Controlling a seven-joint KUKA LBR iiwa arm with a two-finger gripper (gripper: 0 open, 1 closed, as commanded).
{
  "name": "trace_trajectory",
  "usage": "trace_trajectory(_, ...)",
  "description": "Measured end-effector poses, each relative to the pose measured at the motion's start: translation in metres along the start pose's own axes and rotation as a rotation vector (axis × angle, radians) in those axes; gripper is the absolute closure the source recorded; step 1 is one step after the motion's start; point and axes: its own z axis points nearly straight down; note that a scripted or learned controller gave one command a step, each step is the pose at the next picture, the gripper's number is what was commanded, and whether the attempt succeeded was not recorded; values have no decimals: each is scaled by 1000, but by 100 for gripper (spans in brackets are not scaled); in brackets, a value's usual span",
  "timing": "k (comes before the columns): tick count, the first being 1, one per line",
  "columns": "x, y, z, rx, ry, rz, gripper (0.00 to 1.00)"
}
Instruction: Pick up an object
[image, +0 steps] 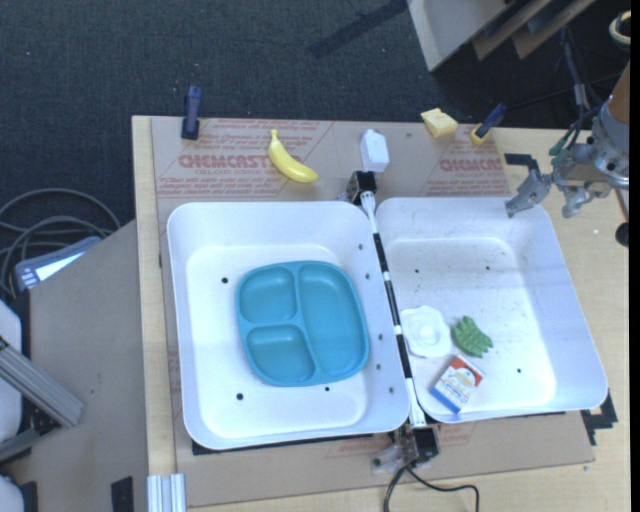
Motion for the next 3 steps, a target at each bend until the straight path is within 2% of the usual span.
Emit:
trace_trajectory(1,60,-49,37,2,1,-1,0)
trace_trajectory(2,103,-100,134,2,1,0,0)
trace_trajectory(3,107,-145,133,0,0,1,0)
